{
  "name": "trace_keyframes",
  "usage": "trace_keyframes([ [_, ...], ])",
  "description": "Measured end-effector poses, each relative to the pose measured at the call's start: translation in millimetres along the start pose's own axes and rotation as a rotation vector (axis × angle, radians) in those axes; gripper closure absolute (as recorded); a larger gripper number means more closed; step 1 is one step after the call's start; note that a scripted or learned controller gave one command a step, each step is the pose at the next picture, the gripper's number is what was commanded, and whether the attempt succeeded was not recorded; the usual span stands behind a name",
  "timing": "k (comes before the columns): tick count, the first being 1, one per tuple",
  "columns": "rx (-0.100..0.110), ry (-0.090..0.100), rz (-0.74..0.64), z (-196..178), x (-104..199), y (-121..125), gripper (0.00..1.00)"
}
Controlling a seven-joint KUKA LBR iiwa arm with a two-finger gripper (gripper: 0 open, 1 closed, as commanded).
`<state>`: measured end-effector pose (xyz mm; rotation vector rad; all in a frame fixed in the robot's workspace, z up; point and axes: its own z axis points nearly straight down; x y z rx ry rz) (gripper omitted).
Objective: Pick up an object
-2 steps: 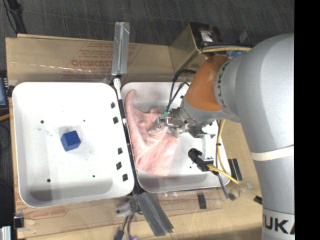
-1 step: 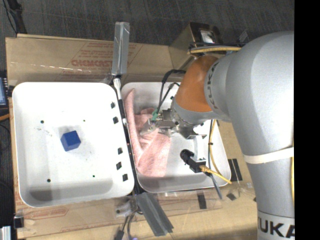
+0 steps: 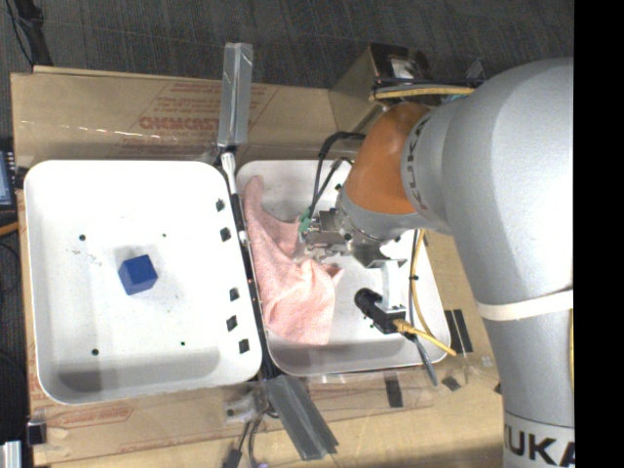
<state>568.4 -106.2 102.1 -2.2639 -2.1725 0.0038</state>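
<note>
Your tool [image 3: 320, 243] is low over the pink cloth [image 3: 291, 279] in the right bin [image 3: 292, 361]; its opening I cannot tell. Press into a thick fold, close firmly, then lift slowly.

A crumpled pink terry cloth [image 3: 292, 281] lies in the right bin, draped along that bin's left wall from far to near, bunched thicker at its near end. A small blue cube [image 3: 138, 273] sits alone in the left bin, left of centre.
</note>
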Motion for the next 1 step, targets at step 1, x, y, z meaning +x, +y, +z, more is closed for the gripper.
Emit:
trace_keyframes([
  [1, -0.002, -0.002, -0.277, -89.7, 21.8, 52.1, 1.0],
])
